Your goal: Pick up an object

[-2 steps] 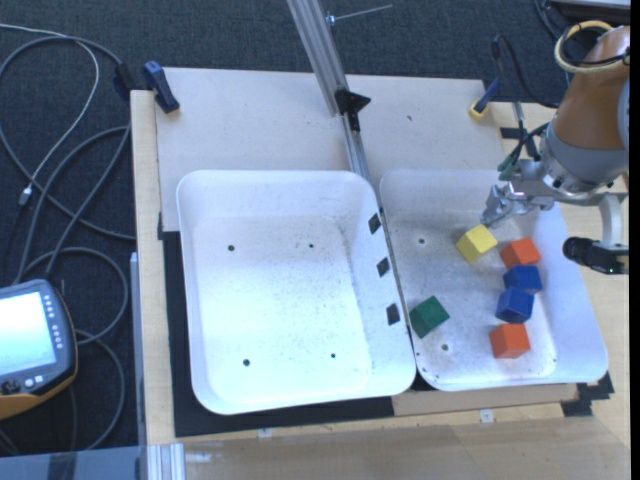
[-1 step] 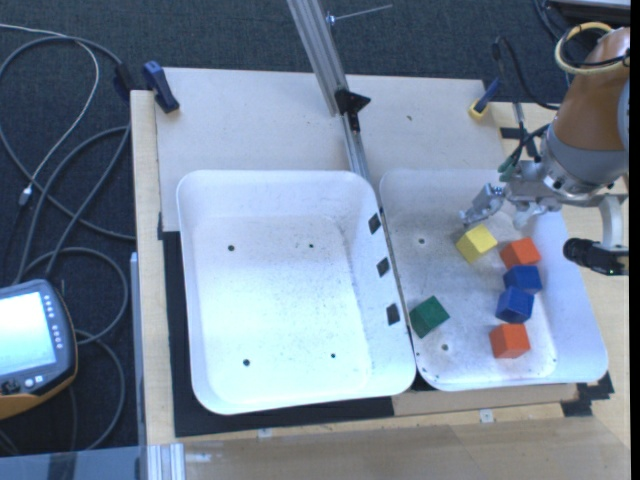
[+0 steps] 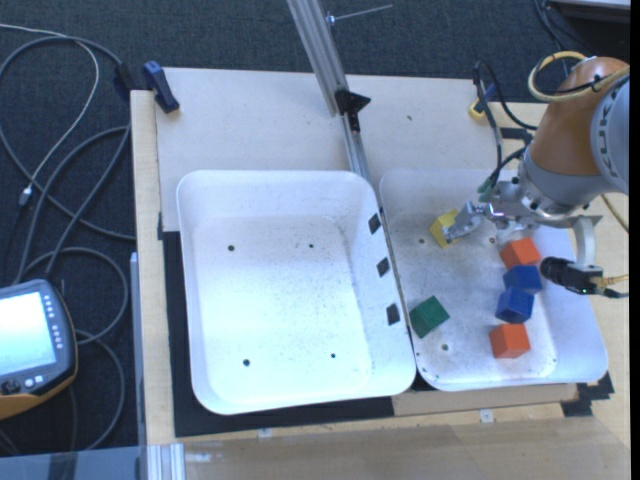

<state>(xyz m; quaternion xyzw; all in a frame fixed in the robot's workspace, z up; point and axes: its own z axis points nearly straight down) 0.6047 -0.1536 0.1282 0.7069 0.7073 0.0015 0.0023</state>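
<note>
The right bin holds several small blocks. A yellow block lies near the bin's upper left. My gripper hangs low, right beside the yellow block on its right side, apparently touching it. An orange block sits just below the wrist, with two blue blocks stacked close below it. Another orange block lies near the bin's front. A green block rests by the left wall of the right bin.
The left bin stands beside the right one, sharing a raised rim. A metal pole slants across the back of the bench. A black cable plug hangs by the wrist. A handheld pendant lies off the bench at left.
</note>
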